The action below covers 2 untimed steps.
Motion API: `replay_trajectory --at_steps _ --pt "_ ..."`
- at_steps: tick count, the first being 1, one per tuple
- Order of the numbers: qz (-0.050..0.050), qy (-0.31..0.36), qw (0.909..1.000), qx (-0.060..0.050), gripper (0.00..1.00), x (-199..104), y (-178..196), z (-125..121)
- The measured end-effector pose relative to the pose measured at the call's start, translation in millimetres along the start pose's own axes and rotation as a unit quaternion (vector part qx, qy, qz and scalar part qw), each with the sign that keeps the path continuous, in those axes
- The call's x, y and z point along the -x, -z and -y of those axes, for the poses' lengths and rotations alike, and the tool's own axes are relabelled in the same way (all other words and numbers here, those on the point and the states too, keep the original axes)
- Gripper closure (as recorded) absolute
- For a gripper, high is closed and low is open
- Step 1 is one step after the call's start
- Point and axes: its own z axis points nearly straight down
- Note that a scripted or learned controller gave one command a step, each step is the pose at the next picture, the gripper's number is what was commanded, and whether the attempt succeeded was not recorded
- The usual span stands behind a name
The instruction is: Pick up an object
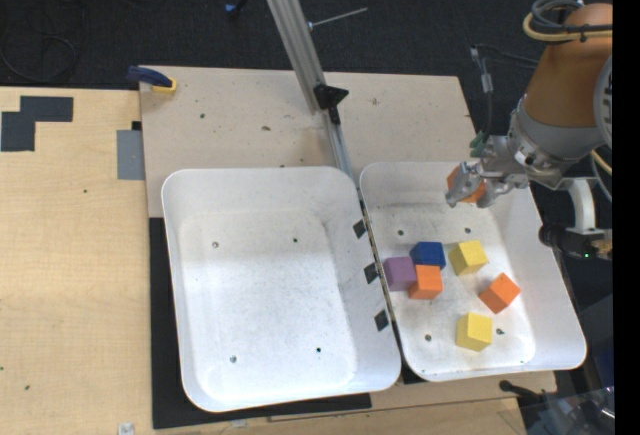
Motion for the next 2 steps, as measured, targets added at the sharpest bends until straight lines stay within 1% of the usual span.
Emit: replay_trajectory --at_steps 1,2 --pt "0.000 0.000 1.0000 0.000 1.00 -49 -7 12" --pt "0.000 0.000 1.0000 0.000 1.00 -98 -4 22"
